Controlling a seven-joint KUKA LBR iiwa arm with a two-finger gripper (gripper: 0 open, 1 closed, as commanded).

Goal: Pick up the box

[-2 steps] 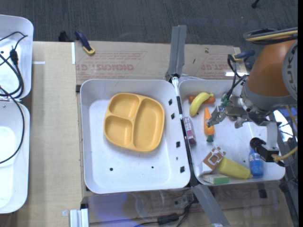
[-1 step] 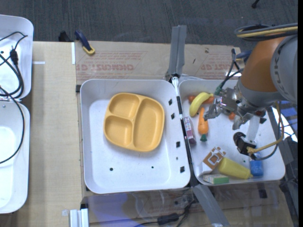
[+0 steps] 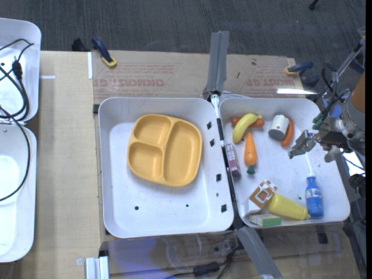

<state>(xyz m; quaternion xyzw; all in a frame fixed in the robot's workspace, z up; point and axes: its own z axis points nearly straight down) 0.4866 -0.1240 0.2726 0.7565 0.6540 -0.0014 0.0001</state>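
Here the gripper (image 3: pixel 299 146) hung above the middle of the right bin (image 3: pixel 279 170), with no object visibly in its hold; whether it stood open or closed could not be told. The box (image 3: pixel 263 194), small and patterned orange and white, lay near the bin's front, touching the yellow bottle (image 3: pixel 288 208) and well apart from the gripper. Such crowding probably left the box's free side as the likelier approach.

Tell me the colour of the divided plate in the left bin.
The divided plate is yellow-orange, seen plainly in the camera view.
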